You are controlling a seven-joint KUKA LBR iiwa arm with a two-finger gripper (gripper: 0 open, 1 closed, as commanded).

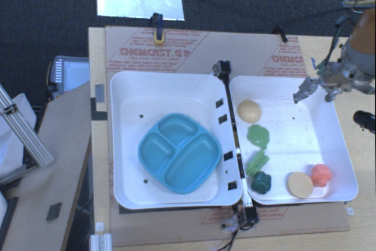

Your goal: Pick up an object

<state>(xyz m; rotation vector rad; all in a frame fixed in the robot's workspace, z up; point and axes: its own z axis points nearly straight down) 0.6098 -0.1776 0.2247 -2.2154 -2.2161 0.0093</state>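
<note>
Hand [317, 91] spread, gripping nothing, over right bin [338, 144] far edge. Below: tan ball [249, 110], green pieces [258, 136], tan disc [300, 184], pink ball [321, 174]. Blue tray [179, 152] in left bin [126, 126].

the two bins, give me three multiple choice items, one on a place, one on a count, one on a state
1. Where does the blue divided plate lie?
A. left bin
B. right bin
C. on the cardboard

2. How many loose items lie in the right bin?
A. three
B. six
C. nine

3. What is between the fingers of the hand?
A. the beige ball
B. nothing
C. the pink piece

Key:
1 A, the plate sits inside the left bin.
2 B, one beige ball, three green pieces, a tan disc and a pink piece.
3 B, the hand hangs over the right bin's far edge with bare fingers.
</note>
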